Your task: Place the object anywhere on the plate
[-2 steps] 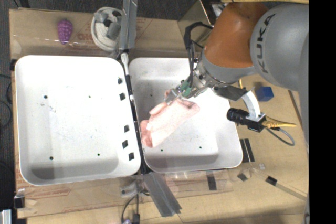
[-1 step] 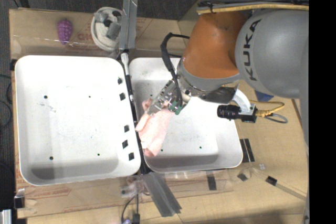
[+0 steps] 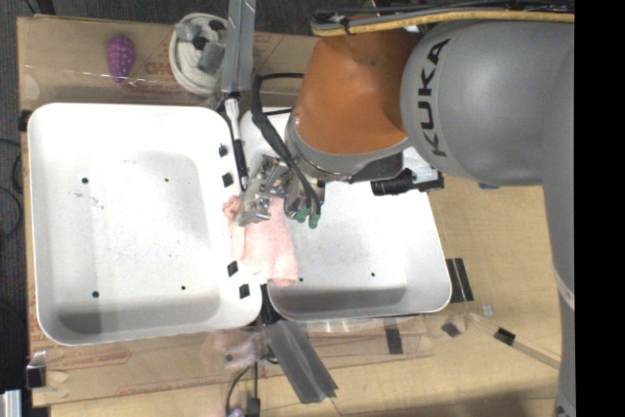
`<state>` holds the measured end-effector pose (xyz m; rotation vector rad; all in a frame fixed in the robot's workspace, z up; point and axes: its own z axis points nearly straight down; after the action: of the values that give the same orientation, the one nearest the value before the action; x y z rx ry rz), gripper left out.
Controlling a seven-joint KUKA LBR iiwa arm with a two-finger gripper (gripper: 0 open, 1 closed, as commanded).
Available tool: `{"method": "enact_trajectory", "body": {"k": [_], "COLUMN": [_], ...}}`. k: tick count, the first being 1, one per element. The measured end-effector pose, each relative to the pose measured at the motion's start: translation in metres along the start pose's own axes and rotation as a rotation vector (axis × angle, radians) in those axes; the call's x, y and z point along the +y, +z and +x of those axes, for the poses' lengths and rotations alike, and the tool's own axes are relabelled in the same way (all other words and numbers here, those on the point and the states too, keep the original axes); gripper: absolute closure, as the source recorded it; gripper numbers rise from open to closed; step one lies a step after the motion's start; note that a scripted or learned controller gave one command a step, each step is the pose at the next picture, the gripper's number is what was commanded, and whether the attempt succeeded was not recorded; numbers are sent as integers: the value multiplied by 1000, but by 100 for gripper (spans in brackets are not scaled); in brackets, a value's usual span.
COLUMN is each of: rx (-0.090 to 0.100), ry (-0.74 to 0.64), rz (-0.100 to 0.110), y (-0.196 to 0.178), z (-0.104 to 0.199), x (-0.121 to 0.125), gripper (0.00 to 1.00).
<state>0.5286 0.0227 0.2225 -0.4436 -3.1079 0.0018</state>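
The gripper (image 3: 283,200) hung low at the left edge of the right bin (image 3: 391,254), directly over the top end of a pale pink object (image 3: 266,249) that lay slumped against that bin's left wall, beside the seam with the left bin (image 3: 117,220). Whether the fingers were spread, pressed together or pinching the pink object could not be told; the metal parts and green tips blurred into one cluster.

The main risk, judging from this, was a poor grip. The object looked soft and sat jammed into the wall, so the fingers could catch the bin's rim or nip only a fold, and the thing might slip out when lifted. A drop there could leave it straddling the seam between the bins.

No plate could be made out, so the target spot was unclear. The arm's orange band (image 3: 352,93) and grey body hid the right bin's back half. A small purple thing (image 3: 120,57) lay at the bench's back-left corner, too small to identify.
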Motion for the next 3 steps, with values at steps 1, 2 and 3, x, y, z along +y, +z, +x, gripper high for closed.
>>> {"method": "enact_trajectory", "body": {"k": [1,2,3], "rx": [-4,-2,-1], "ry": [-288,-295,-294], "rz": [-1,0,0], "y": [1,-10,-9], "z": [15,39,69], "x": [50,102,144], "gripper": [100,100,100]}}
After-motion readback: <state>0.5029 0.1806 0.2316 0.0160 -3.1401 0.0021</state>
